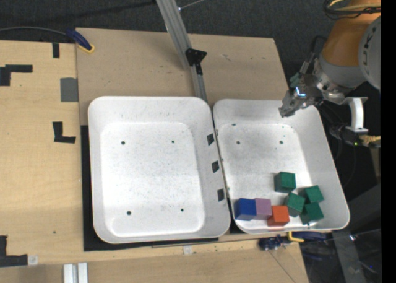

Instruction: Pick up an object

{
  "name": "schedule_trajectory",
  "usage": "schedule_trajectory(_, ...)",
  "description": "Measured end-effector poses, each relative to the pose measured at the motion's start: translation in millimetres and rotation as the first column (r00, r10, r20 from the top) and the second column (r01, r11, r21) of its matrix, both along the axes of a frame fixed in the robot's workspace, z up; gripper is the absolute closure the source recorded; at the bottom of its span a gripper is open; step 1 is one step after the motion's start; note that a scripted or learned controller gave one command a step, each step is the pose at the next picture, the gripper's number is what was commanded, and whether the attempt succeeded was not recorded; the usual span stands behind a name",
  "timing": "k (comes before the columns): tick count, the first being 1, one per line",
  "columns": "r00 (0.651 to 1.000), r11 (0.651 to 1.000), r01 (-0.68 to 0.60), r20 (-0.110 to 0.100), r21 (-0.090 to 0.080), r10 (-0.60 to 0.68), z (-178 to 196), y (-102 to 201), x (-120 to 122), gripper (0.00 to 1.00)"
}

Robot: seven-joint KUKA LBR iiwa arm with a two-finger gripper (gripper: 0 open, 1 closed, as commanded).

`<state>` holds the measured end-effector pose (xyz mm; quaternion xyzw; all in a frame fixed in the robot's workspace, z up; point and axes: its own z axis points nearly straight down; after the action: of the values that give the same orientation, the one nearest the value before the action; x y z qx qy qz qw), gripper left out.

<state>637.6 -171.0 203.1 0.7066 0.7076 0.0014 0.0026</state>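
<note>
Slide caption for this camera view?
Gripper above right bin's far rim; coloured blocks clustered at its near end.

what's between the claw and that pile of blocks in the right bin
Only bare white bin floor. In the camera view the claw sits over the right bin's far rim, and the blocks cluster in its near corner, nothing between.
</note>
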Motion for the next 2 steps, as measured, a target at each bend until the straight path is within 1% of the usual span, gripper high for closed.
schedule_trajectory(1, 1.000, 1.000, 0.000, -0.005, 0.002, 0.000, 16.4, 0.5, 0.5, 1.00)
schedule_trajectory(2, 1.000, 1.000, -0.004, -0.007, 0.004, 0.004, 27.7, 54.1, -20.4, 1.00)
